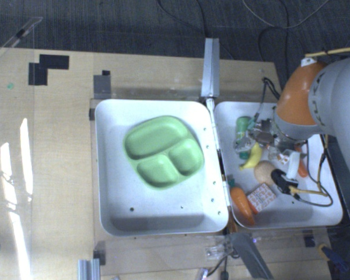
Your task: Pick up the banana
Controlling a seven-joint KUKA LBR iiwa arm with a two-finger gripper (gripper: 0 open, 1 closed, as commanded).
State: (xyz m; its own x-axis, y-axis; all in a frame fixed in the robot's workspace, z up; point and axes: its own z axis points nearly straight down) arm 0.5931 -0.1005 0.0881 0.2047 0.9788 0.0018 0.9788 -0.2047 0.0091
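The grey arm's gripper [267, 140] hangs just above the curved yellow banana [252, 157] in the right white bin [329, 214]. Whether it's open or shut, I cannot tell. It seems to touch the fruit.

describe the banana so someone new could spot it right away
Look in the right-hand white bin, under the grey arm's wrist. The banana lies near that bin's middle, slanted, between a green object above and a tan rounded one below. It is the bin's one yellow, curved item.

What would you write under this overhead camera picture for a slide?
Grey robot arm reaches into the right bin above a banana; a green divided plate sits in the left bin.
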